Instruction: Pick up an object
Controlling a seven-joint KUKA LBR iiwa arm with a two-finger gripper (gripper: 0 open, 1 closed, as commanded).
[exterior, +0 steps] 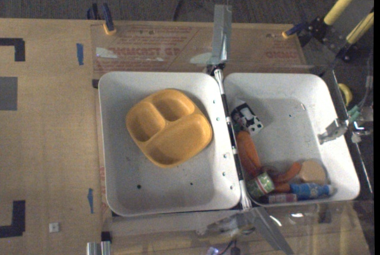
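I have nothing lifted yet. Nearest, the blue tube [310, 191], green can [260, 184] and orange carrot [249, 153] crowd the right bin [279, 88] near wall. My gripper [333, 131] hovers at its right rim; whether released or clenched, I cannot tell. Beyond, mid-bin floor lies open.

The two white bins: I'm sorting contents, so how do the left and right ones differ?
The left white bin holds one large yellow divided plastic plate, lying near its middle. The right white bin holds several small items crowded along its left and lower edges, including an orange carrot-shaped toy. Both are shallow and white.
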